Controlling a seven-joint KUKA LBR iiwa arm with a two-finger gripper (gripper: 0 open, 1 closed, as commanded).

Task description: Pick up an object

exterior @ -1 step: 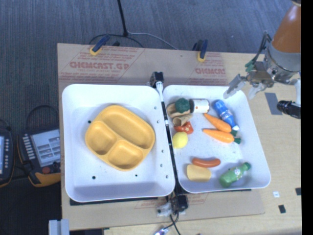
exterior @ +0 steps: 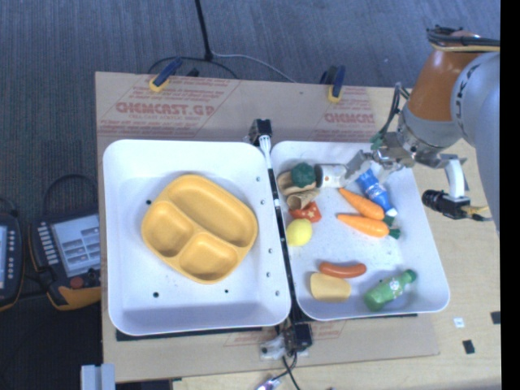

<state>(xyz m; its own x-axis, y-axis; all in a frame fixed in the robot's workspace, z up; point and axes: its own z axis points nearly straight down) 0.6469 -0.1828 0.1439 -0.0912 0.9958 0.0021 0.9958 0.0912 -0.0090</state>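
Over the far right corner of the right bin [exterior: 431,299] hangs the hand [exterior: 380,159]; cannot tell whether it is spread or pressed together, nothing visibly pinched. Just below it lies a blue bottle [exterior: 376,190], touching the far carrot [exterior: 361,203]; a second carrot [exterior: 365,225] sits just nearer. Left side of this bin: green broccoli-like piece [exterior: 303,173], brown item [exterior: 297,195], red piece [exterior: 306,211], yellow lemon [exterior: 299,232]. Near side: sausage [exterior: 342,269], yellow wedge [exterior: 329,287], green bottle [exterior: 388,290] tilted in the near right corner. Left bin [exterior: 122,299] holds a yellow divided tray [exterior: 199,227]. Both bins rest on the tabletop [exterior: 455,340].
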